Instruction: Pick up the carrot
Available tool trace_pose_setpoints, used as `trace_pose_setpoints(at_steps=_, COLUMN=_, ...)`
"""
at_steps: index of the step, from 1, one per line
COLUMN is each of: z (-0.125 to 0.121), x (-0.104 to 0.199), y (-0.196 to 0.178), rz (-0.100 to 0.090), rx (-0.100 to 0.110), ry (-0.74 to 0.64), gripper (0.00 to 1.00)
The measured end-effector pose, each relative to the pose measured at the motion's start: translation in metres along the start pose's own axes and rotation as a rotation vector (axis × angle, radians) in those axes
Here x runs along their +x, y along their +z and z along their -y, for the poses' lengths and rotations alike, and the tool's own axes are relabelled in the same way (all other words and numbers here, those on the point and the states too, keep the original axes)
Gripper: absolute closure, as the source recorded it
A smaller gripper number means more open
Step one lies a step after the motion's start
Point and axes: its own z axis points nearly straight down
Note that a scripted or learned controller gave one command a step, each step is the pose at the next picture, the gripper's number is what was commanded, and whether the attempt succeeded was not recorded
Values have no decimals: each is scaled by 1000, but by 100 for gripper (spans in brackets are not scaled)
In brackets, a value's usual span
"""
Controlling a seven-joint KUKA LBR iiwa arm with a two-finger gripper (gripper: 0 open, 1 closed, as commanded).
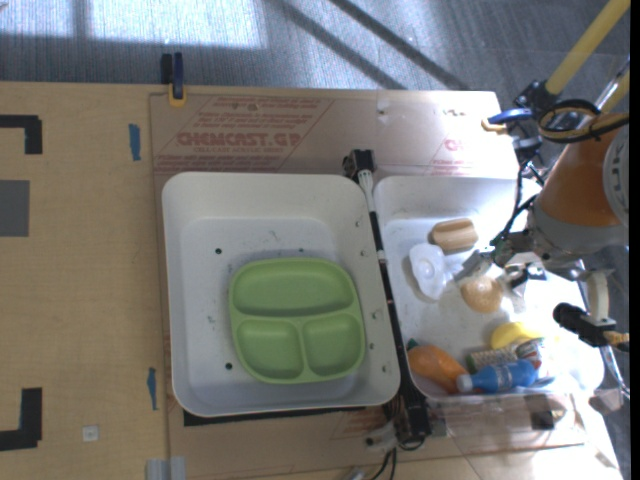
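Observation:
The carrot [437,365] is a stubby orange piece lying at the front left of the right bin [395,203], close to the wall between the two bins. My gripper [497,271] hangs over the middle of that bin, right above a round tan ball [482,295]. It is well behind and to the right of the carrot and apart from it. The grey arm with its orange band [585,183] comes in from the right edge.
A tan bread-like roll [453,234] and a white piece [425,270] lie behind the carrot. A yellow item [514,334] and a blue bottle [505,377] crowd its right side. The left bin [190,218] holds a green divided plate [296,318].

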Motion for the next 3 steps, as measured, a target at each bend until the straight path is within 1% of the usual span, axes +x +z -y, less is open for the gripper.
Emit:
trace_pose_setpoints(at_steps=1, z=-5, x=-12, y=-1, rz=-31, rx=9, ry=21, gripper=0)
trace_pose_setpoints(at_steps=2, z=6, x=-14, y=-2, rz=-35, rx=-9, ry=1, gripper=0)
trace_pose_setpoints(at_steps=3, z=-5, x=-4, y=-20, rz=6, rx=3, ry=107, gripper=0)
